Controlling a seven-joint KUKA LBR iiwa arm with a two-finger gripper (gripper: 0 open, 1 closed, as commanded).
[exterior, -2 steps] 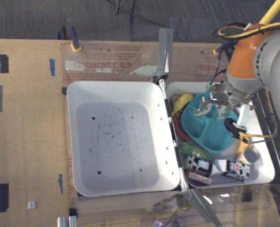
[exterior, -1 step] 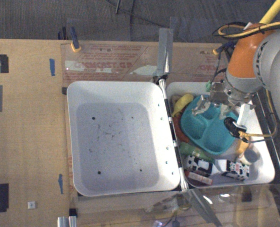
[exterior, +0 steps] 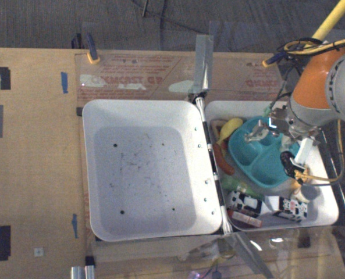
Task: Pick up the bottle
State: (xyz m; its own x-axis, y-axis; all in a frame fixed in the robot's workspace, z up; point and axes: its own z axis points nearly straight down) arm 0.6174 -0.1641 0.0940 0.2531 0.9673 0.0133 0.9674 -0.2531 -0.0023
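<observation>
Gripper (exterior: 257, 134) is seen over teal tray (exterior: 259, 166) in rt bin (exterior: 330, 209); whether open or closed can't be told. Banana (exterior: 230, 128) is laid against tray's edge.

The left shallow white bin (exterior: 143, 173) lies open, while a teal divided plastic tray (exterior: 259, 160) and yellow banana (exterior: 230, 128) crowd the right white bin (exterior: 328, 207).

The bottle (exterior: 245, 218) looks slim and reddish. It lies flat on its side, well apart from the gripper (exterior: 257, 135), nearer the camera.

Glossy plastic teal tray (exterior: 256, 167), matt white left bin (exterior: 143, 173), rough brown cardboard bench (exterior: 32, 156).
</observation>
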